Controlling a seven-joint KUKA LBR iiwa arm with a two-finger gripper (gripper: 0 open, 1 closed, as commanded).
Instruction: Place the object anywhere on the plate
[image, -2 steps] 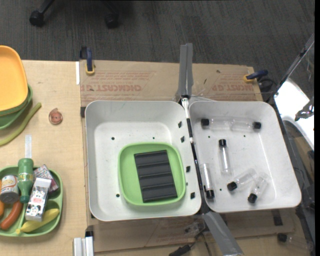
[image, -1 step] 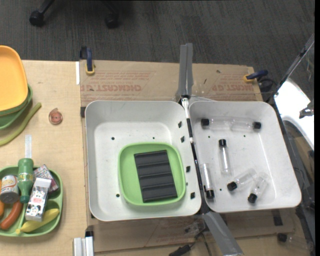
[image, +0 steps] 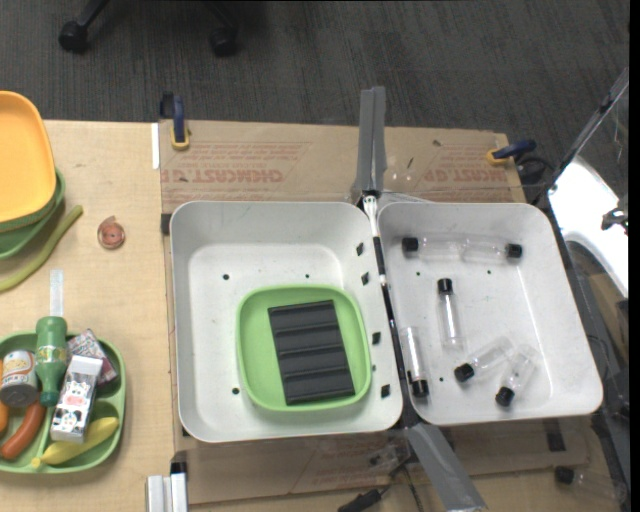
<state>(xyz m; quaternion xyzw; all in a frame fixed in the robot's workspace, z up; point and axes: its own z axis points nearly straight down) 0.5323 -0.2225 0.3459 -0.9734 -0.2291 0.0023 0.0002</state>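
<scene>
Plate: square green plastic plate (image: 256, 385) holds black ribbed block (image: 310, 350) | Objects: clear black-capped tubes (image: 448, 310) at 3 o'clock | Gripper: state cannot tell | Risk: round tubes likely roll, slip.

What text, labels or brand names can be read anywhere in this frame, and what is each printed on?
"CHEMCAST", red print, seen upside down on the left cardboard sheet.
Red print on the right cardboard sheet: too faint to read.
Labels on the toy groceries and can in the divided green tray: too small to read.
</scene>
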